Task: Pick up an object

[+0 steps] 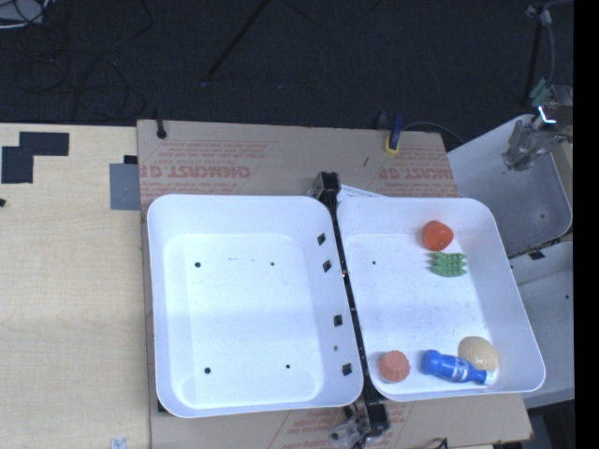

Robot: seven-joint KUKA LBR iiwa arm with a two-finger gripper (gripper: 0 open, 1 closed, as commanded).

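Orange ball [436, 235] and green piece [447, 266] in right bin [510, 279].

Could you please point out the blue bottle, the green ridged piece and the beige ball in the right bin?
blue bottle [447, 366]: camera view, middle of its body.
green ridged piece [447, 265]: camera view, centre of its top.
beige ball [478, 353]: camera view, middle of its upper surface.

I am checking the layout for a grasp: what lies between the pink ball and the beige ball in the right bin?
In the camera view, the blue bottle lies between the pink ball and the beige ball.
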